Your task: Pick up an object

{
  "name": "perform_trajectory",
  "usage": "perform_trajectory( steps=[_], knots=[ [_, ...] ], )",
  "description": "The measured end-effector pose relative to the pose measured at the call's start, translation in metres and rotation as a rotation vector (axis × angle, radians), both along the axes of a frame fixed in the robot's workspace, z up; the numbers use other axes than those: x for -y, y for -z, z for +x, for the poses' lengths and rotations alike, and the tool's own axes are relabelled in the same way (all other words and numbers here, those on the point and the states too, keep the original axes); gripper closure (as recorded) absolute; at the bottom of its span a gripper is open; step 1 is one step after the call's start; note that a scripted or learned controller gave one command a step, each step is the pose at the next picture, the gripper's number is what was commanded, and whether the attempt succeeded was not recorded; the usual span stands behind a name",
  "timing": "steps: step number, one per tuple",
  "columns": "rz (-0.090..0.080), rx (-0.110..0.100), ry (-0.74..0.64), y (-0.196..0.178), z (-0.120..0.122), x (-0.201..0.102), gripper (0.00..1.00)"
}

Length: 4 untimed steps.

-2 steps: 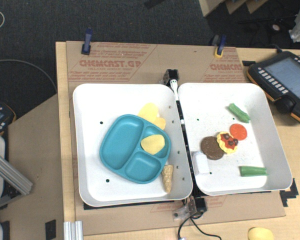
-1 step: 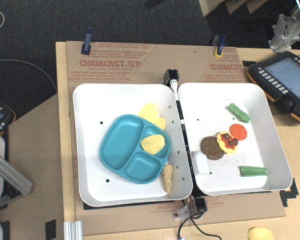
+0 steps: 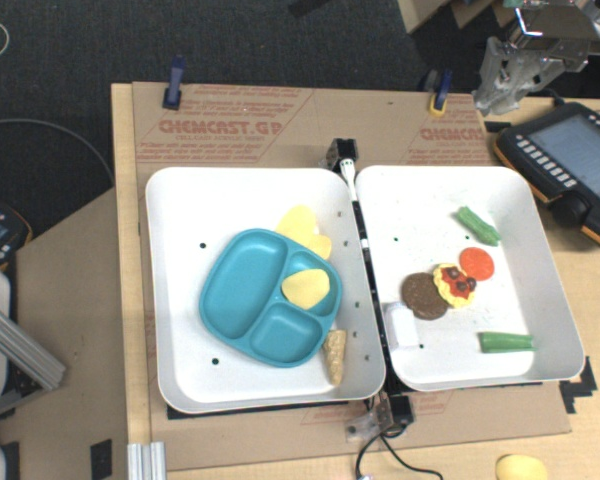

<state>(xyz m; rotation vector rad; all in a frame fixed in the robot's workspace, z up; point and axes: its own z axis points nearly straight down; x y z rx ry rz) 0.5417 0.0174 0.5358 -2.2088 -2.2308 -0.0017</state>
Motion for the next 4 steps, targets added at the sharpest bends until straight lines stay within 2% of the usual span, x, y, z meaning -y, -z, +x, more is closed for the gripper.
perform_trajectory(
  steps=[1, 2, 3, 4],
  knots=[
    [-0.001, -0.001, 0.002, 0.0, -0.037, -0.075, 1.0],
    [-0.004, -0.008, 0.013, 0.091, -0.064, -0.042, 1.0],
    [-0.002, 0.014, 0.015, -0.005, -0.062, -0.002, 1.0],
    [-0.003, -0.012, 0.017, 0.129, -0.063, 0.06, 1.0]
  ],
)
